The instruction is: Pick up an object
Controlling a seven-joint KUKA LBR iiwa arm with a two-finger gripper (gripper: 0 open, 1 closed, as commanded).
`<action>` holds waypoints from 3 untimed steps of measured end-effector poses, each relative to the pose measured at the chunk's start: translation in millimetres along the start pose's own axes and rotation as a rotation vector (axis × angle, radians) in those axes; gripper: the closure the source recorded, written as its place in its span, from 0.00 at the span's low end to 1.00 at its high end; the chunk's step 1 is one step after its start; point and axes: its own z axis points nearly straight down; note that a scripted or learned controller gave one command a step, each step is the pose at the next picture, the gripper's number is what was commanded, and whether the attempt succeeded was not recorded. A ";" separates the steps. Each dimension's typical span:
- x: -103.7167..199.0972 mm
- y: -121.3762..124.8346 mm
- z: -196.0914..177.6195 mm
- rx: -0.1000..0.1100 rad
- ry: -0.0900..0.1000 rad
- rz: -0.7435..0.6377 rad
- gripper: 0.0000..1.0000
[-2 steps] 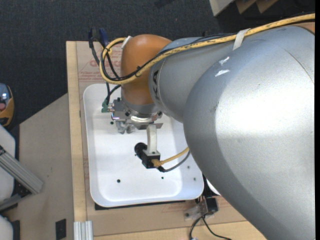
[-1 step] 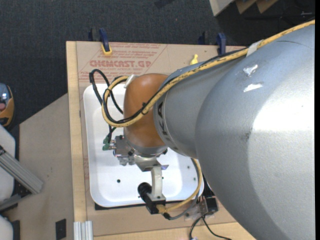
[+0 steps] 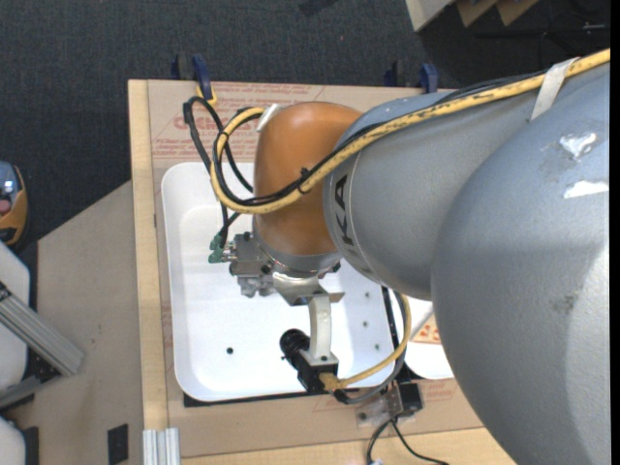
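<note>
Camera view: arm (image 3: 465, 211) reached in from right, over left bin (image 3: 199, 318). Its gripper (image 3: 252, 267) was approx. over bin's middle, mostly hidden under wrist (image 3: 295, 177); released or clenched, I couldn't tell. Where the object lay, couldn't tell either.

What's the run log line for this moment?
arm in from view right | gripper over left white bin | grip state: cannot tell | small dark speck on bin floor: too small to identify
</note>
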 end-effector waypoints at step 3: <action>-100.1 55.4 -153.6 -0.008 -0.001 -0.001 1.00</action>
